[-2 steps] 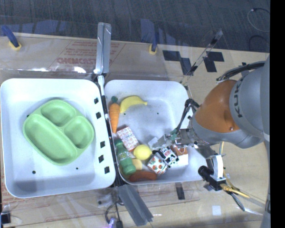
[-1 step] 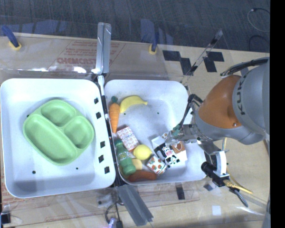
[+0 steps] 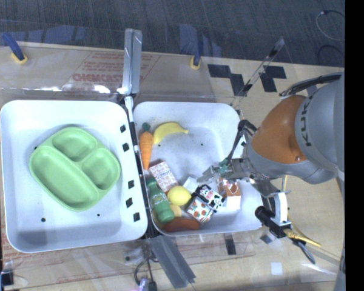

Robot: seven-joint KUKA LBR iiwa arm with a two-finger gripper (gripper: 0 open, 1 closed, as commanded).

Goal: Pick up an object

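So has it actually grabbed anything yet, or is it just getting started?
Nothing looks lifted yet. The toys, such as the banana, carrot and lemon, all lie in the right bin, and the green plate sits in the left bin. In hand: the gripper is down among the small boxes at that bin's right side, though I can't tell whether it holds one. Left: gripping and raising something.
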